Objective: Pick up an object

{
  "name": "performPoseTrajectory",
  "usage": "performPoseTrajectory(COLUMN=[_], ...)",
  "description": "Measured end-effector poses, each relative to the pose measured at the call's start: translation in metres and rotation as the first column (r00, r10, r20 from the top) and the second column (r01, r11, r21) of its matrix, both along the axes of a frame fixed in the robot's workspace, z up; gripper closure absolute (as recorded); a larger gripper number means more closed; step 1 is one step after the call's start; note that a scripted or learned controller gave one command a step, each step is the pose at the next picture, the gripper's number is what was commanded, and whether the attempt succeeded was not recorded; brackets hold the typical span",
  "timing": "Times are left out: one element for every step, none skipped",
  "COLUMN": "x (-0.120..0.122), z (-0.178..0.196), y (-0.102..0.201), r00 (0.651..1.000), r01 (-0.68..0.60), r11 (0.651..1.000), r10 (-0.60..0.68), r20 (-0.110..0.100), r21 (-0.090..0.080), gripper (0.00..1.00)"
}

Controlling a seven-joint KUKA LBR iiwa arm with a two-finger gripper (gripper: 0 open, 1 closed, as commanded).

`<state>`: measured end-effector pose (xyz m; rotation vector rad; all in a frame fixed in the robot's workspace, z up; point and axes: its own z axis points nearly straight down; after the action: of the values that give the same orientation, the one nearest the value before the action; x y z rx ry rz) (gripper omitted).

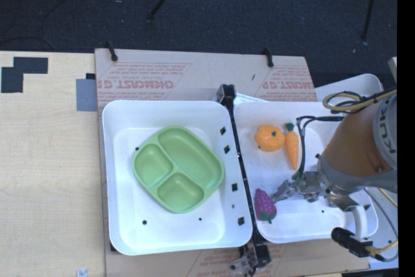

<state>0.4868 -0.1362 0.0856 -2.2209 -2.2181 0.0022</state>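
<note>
Toy food in the right bin, claw beside the purple grapes

Toy grapes (264, 205), purple, lie at the near left corner of the right bin (305, 233), close to the divider between the two bins. The claw (285, 190) sits just to their right and a little farther back, near the grapes; whether it touches them cannot be told. Its metal fingers point left toward the grapes, and whether they are spread or closed cannot be told. Nothing can be seen held between them.

Farther back in the same bin lie an orange toy pumpkin (270, 138) and, just to its right, an orange toy carrot (292, 148) with a green top, lying lengthwise from far to near.

The grey arm with its orange band (353, 146) covers the right part of this bin.

The left bin (123, 204) holds a green divided plate (178, 168) with three compartments. Both bins rest on cardboard on a pale wooden tabletop (45, 165).
</note>
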Motion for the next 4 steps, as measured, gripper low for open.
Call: performPoseTrajectory(x=[0.001, -0.006, 0.000, -0.001], z=[0.013, 0.072, 0.116, 0.179], y=[-0.001, -0.002, -0.005, -0.004], r00=[1.000, 1.000, 1.000, 1.000], r01=[0.005, -0.001, -0.002, -0.002], r11=[1.000, 1.000, 1.000, 1.000], r10=[-0.005, 0.001, 0.002, 0.002], r20=[0.002, 0.004, 0.005, 0.006], r21=[0.000, -0.001, -0.001, -0.002], gripper=[1.00, 1.00, 1.00, 1.00])
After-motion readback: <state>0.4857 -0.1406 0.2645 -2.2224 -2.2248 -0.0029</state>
